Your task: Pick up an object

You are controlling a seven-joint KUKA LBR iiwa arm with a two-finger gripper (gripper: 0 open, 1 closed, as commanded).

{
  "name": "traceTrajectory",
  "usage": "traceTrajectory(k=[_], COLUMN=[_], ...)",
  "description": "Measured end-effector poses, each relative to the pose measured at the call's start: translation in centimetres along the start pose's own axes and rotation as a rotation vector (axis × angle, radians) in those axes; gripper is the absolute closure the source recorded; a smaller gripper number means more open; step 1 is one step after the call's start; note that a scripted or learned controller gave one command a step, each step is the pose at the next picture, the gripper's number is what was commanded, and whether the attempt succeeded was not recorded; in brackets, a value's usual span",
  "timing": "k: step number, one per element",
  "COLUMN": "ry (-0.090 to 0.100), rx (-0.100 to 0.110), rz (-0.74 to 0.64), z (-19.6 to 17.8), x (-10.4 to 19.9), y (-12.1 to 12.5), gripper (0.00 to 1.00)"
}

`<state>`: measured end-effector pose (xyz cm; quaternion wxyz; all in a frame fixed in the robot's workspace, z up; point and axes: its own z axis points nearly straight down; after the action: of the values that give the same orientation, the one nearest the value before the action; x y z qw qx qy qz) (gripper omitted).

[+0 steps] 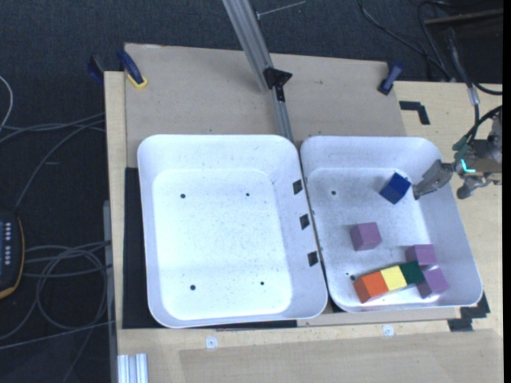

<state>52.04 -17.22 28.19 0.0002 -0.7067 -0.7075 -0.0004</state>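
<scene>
Two shallow white plastic bins sit side by side on a pale wooden bench. The left bin has a bare, speckled floor. The right bin holds every loose object.

A small blue cube lies toward the far right of the right bin, tilted on its corner. Near the bin's middle sits a small purple cube. Along the near edge lies a striped block of orange, yellow and green segments, set at a slant with its orange end to the left. Two more purple cubes rest just beside its green end, one farther and one nearer.

The grey robot arm enters from the right edge, and its two-finger gripper hangs over the right wall of the right bin, just right of the blue cube. The tip is close to the cube, but contact cannot be judged. How far apart the claw stands cannot be told, since its tip reads as one dark shape, and nothing is seen held in it.

A slanted grey metal rail runs from the far side down to the gap between the bins. Blue clamps grip the far corners of the bench.
</scene>
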Motion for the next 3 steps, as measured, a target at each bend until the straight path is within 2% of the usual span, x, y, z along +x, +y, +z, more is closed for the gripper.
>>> traceTrajectory(k=[2,3], ry=[0.002,-0.002], rx=[0.008,-0.007], rz=[0.002,0.002], z=[12.5,17.1], x=[-0.5,-0.6], y=[-0.5,-0.2], gripper=[0.00,0.00])
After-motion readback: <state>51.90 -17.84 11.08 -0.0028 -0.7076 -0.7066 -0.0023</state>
